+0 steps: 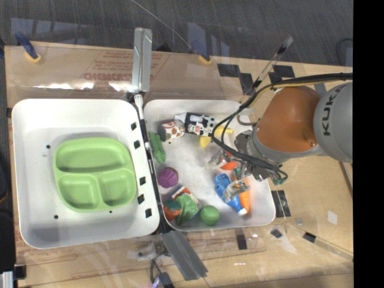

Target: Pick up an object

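Down in the right bin point(157, 113), at its right side, the gripper point(240, 174) hangs low over a tangle of small toys; the wrist and cables cover it from above, so whether it is released or clenched cannot be told, and nothing can be seen held by it. Directly beneath and just left of it lies a blue and orange item point(233, 192), with an orange and white piece point(223, 159) just beyond it on the far side. Further left in the same bin sit a purple ball point(168, 176), a green ball point(209, 215) at the near edge, a crumpled green and red thing point(182, 206) beside it, a green pod point(158, 147) against the left wall, and a black and white spotted toy point(200, 125) at the far wall. The left bin point(33, 116) holds a green divided tray point(94, 174), well apart from the arm.

Judging by the pose, the step in hand is the descent or grasp on the blue and orange item, the likeliest target. The next move would call for a firm closure on that one piece and a straight lift, without dragging its crowded neighbours along.
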Available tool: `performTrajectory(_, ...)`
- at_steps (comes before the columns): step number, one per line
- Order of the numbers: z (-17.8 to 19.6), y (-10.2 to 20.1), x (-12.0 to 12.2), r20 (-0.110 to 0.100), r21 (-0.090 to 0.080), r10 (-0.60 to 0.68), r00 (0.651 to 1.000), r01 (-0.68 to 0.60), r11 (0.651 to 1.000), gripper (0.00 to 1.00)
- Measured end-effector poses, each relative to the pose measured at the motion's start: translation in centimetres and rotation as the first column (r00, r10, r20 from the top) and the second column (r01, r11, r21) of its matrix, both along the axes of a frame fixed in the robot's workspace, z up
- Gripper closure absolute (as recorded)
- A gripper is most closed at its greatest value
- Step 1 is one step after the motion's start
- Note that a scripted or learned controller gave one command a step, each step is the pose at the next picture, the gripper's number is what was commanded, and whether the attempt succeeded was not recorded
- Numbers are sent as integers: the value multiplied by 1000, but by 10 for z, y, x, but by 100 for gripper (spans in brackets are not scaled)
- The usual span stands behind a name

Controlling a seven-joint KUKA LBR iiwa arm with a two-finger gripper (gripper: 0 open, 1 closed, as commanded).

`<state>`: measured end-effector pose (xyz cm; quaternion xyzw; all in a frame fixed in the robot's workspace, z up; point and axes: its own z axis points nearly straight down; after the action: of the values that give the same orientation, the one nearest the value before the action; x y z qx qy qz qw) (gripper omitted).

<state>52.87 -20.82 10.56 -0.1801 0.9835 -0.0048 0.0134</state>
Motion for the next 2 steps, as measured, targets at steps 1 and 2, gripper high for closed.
performTrajectory(1, -13, -1, -29, -27, 5, -143, 989, 144, 990, 0)
performTrajectory(2, -14, 15, -43, -29, 6, -103, 994, 103, 995, 0)
